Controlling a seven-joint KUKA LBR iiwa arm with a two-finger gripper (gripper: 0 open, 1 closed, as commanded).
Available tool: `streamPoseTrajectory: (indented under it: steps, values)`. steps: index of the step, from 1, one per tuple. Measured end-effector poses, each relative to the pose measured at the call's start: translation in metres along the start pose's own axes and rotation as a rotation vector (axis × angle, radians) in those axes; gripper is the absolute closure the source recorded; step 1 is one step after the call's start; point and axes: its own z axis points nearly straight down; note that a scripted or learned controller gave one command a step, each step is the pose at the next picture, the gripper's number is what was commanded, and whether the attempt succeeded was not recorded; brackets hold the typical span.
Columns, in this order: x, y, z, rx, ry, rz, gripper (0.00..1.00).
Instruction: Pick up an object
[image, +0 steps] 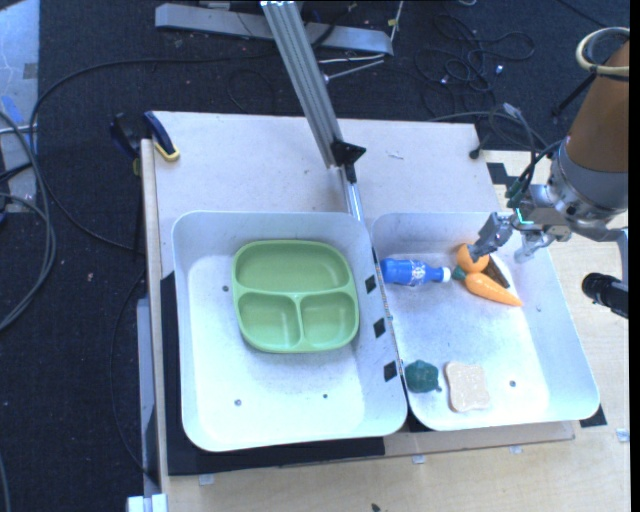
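The right bin (560, 330) holds several small objects. A blue bottle (415, 272) lies on its side near the bin's left wall. Right of it lies an orange carrot (493, 288), with a second orange piece (466, 257) touching its upper end. A dark green toy (422, 376) and a tan bread slice (468, 387) sit near the front edge. My gripper (508, 242) hangs at the bin's back right, just above the orange pieces. It is open, and nothing shows between its fingers.
The left bin (200, 390) carries a light green divided plate (297, 296). A slanted metal pole (312, 90) rises from the bench behind the two bins. Cables run over the dark floor around the bench.
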Motion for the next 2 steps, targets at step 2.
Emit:
streamPoseTrajectory:
  steps: [2]
  values:
    - [0.002, 0.002, 0.043, 0.002, 0.0, 0.001, 0.0]
